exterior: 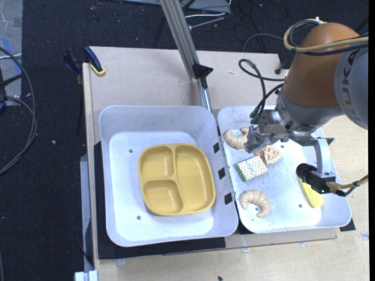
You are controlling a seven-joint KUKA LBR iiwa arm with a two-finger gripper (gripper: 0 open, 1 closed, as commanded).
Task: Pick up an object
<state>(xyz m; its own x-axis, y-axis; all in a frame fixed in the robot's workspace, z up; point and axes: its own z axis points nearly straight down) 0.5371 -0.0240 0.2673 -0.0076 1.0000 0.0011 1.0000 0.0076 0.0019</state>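
Observation:
The right bin [275, 215] holds a croissant [256, 202] near its front, a second croissant [236, 138] at its back left, a green-and-white speckled block [252, 168] in the middle, a small orange-and-white pastry [270, 153] beside it and a yellow banana-like piece [311, 195] with a black end at the right. My gripper [256, 141] hangs over the back of this bin, just right of the far croissant and above the small pastry. Nothing visible is lifted off the bin floor.
The left bin [117, 157] carries a yellow three-compartment plate [176, 178]. A slanted metal pole [183, 31] rises behind the bins. The big orange-and-grey arm [322, 69] covers the right bin's back right corner. Cables lie on the bench behind.

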